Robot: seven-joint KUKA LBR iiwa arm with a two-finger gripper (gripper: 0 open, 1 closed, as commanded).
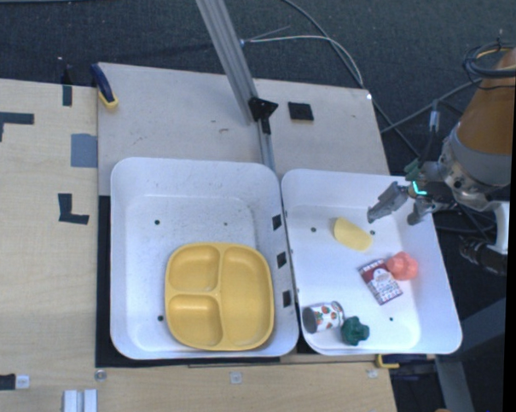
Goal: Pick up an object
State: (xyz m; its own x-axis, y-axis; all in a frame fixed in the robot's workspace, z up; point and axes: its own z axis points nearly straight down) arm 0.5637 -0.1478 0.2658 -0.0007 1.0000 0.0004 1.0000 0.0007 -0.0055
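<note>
A pale yellow, oblong soft object point(352, 234) is seen in the right white bin point(432, 332) — its long axis running from upper left to lower right. Just above it, the grey two-finger gripper point(401, 205) is spread wide, apparently holding nothing. A small red-and-white packet point(381, 282) lies nearby.

Grey two-finger gripper point(401, 204) is hovering over right shallow white bin point(426, 276) near its upper right, fingers spread apart, gripping nothing. Pale yellow soft lump point(352, 234) is lying just below-left of it. Red-white packet point(381, 281) is touching a pink-red blob point(402, 266). Small can point(323, 316) w/ green toy point(354, 331), possibly touching. Yellow divided plastic plate point(220, 296) is sitting in left bin point(128, 238).
</note>
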